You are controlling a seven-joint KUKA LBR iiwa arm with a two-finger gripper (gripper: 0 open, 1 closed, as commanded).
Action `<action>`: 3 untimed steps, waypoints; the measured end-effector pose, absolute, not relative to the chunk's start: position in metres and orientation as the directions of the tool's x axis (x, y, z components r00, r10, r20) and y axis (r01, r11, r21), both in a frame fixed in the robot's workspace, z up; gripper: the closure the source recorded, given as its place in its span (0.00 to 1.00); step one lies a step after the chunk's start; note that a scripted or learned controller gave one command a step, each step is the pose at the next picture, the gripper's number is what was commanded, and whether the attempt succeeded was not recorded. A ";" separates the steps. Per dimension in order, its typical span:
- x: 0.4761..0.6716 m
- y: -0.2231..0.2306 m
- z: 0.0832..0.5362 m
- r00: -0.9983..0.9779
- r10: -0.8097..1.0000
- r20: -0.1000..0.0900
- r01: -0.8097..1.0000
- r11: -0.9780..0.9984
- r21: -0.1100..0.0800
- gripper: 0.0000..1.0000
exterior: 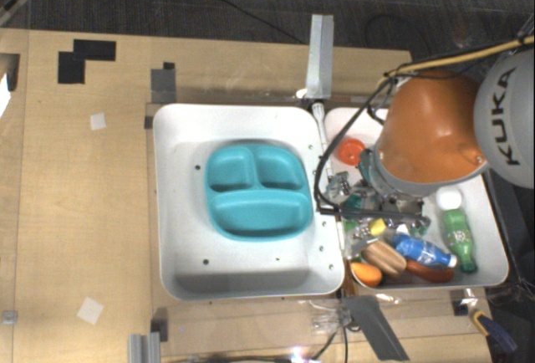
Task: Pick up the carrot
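An orange, rounded piece that looks like the carrot (365, 273) lies in the front left corner of the right bin (493, 265), beside a tan bun (385, 256). The arm's orange band (430, 131) hangs over that bin. Below the band, my gripper (374, 215) is down among the objects, just behind the bun and the carrot. Its lower end is lost in dark metal and clutter, and nothing shows plainly between its tips.
The right bin also holds a red-orange round item (351, 151) at the back left, a blue bottle (426, 253), a green bottle (458, 240), a dark red sausage (430, 273) and a yellow bit (378, 227). In the left bin (180, 261) sits a teal divided tray (255, 190).
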State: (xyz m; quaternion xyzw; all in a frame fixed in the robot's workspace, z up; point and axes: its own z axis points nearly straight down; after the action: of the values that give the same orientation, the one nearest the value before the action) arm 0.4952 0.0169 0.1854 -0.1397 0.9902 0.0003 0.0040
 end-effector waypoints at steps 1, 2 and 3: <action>0.495 0.017 0.185 -0.961 -0.277 -0.008 -0.277 0.961 -0.001 0.00; 0.495 0.017 0.185 -0.961 -0.277 -0.008 -0.277 0.961 -0.001 0.00; 0.587 -0.067 0.186 -0.927 -0.374 -0.009 -0.374 0.927 -0.005 0.00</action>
State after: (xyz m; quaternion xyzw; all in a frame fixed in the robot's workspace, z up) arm 0.5875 -0.0675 0.1861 -0.1905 0.9817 -0.0014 0.0047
